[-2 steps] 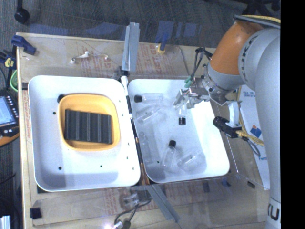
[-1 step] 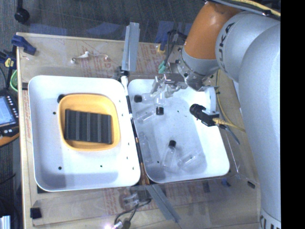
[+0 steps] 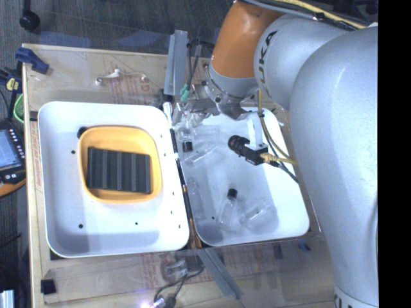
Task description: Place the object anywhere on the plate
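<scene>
Whether end effector (image 3: 186, 117) is released or clenched, I cannot tell; it hangs at the right bin's (image 3: 292, 220) far-left corner, yellow plate (image 3: 119, 140) in left bin (image 3: 58, 172).

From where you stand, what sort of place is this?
Probably a robotics lab or test cell: a KUKA arm reaches over two white bins on a plywood bench, and a handheld control pendant with cables sits beside it.

The single camera was fixed above the bench (image 3: 90, 76), looking down at a slant on both bins (image 3: 58, 191), arm (image 3: 334, 140) entering from right.
</scene>
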Robot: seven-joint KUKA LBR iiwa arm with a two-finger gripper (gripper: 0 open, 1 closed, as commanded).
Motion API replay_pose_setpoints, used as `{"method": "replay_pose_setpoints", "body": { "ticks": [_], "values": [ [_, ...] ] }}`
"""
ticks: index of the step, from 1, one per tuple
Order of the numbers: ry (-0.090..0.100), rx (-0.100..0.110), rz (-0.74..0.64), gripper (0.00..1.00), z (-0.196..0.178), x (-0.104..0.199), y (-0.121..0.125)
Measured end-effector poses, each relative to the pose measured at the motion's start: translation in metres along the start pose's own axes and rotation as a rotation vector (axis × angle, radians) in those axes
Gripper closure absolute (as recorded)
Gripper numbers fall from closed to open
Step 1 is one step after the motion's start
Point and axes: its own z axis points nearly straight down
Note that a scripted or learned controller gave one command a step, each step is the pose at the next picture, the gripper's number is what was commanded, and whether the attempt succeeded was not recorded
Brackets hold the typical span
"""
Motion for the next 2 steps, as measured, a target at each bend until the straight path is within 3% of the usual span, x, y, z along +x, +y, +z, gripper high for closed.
{"method": "replay_pose_setpoints", "body": {
  "ticks": [1, 2],
  "values": [
    [-0.001, -0.001, -0.238, 1.0, 0.0289, 0.0376, -0.0047],
    [-0.001, -0.001, -0.237, 0.0, 0.0288, 0.0372, -0.0047]
  ]
}}
